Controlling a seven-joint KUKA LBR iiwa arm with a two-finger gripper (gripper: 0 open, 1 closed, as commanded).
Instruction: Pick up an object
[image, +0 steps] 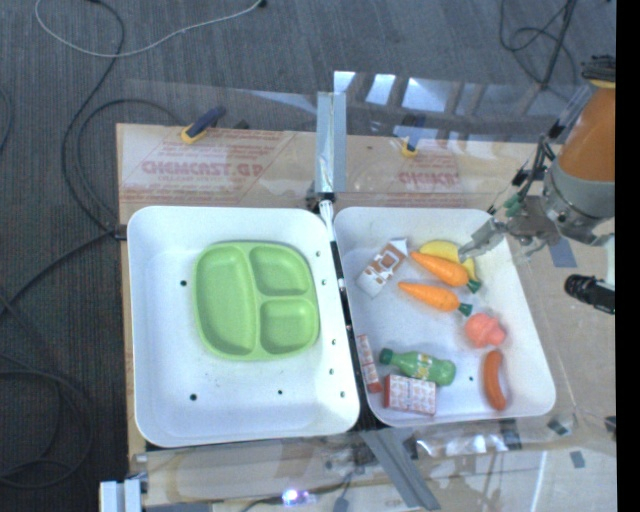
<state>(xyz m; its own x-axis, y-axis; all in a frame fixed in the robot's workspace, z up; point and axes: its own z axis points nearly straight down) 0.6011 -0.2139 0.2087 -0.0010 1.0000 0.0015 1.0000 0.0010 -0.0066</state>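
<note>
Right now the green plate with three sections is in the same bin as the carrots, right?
Not quite. The camera view shows the green plate alone in the left bin. The carrots lie in the right bin, with the other toy food.

**Bench surroundings and floor**

We see a dark grey carpeted floor around the bench, at 9 through 1 o'clock. A thin white cable loops across it at 11 o'clock, and black cables run along the 9 o'clock side and at 1 o'clock. The bench top is a pale wooden board with faded red lettering under a clear sheet. Yellow-and-blue clamps sit on its 12 o'clock edge. A metal post stands at 12 o'clock, at the centre. Light is even; a small bright spot glows at 6 o'clock.
</note>
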